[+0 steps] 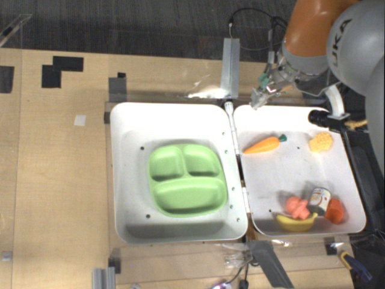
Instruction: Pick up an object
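Observation:
The right white bin holds an orange carrot near its far left, a yellow corn piece at the far right, and a cluster at the near edge: a pink piece, a yellow banana, a small can and a red-orange piece. My gripper hangs over the far left corner of that bin, above and behind the carrot, with nothing visible between its fingers.
The left white bin holds a green divided tray. A grey metal post stands behind the seam between the bins, close to the gripper's left. The arm's orange band and grey body fill the upper right.

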Motion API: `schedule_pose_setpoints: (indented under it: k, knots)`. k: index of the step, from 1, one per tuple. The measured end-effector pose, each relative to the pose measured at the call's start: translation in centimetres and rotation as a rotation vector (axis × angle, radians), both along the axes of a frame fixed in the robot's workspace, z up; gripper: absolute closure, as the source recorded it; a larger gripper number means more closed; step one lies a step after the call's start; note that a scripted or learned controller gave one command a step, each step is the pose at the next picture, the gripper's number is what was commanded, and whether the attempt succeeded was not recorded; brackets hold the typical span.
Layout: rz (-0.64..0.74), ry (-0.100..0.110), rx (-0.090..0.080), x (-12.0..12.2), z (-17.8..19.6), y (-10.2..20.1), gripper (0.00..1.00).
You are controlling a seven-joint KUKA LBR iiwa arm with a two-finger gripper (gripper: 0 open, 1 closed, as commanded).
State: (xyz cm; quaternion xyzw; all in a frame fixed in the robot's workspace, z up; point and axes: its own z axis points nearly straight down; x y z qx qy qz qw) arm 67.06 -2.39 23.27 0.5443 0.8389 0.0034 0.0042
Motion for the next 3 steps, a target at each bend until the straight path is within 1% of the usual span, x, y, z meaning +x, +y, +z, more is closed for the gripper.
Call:
schedule_pose_setpoints:
  k: [1,2,3]
  knots:
    - [0.24,0.004,-0.003,-4.8,-2.7,-2.2,1.0]
    - [-0.105,0.006,0.0,-8.0,-2.0,-1.0,1.0]
    - [-0.423,0.009,0.003,-12.1,-1.9,1.6,1.0]
